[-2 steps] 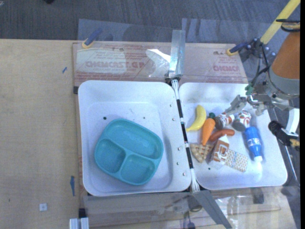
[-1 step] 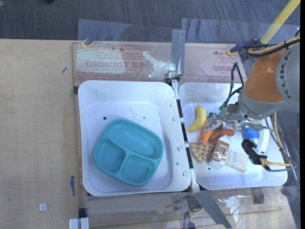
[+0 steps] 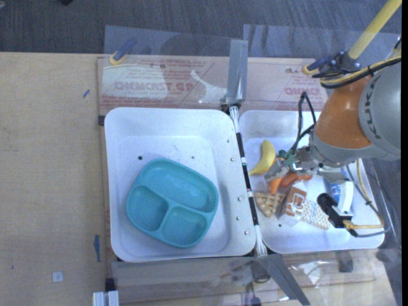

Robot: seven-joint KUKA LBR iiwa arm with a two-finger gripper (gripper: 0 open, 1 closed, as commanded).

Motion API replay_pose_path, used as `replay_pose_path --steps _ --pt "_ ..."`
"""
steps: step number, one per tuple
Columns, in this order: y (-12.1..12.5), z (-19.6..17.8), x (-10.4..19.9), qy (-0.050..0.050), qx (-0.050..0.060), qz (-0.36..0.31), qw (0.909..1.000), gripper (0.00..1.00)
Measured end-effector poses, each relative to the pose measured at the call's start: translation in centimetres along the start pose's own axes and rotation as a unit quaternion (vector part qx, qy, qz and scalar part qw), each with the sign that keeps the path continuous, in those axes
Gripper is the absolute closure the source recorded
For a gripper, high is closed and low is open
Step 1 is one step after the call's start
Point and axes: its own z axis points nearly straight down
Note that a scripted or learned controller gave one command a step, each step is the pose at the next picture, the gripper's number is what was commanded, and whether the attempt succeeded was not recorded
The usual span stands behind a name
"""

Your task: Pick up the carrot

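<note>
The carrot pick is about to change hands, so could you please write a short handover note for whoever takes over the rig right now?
Gripper: low in the right bin, just above the carrot; finger state unclear.
Carrot: lying in the right bin's left half, between the banana and the waffle piece, among other small items.
Left bin: holds a teal divided plate.
Done: arm brought to the carrot.
Left: confirm a grasp, then lift the carrot.
</note>
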Motion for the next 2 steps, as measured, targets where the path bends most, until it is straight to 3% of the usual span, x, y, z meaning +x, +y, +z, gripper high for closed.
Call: replay_pose_path --steps 1,2 --pt "0.1 -1.0 -0.1 -0.001 -0.002 0.001 1.0000 1.00" --pt "9.6 -8.1 3.9 0.008 0.028 0.042 0.9987 1.00"
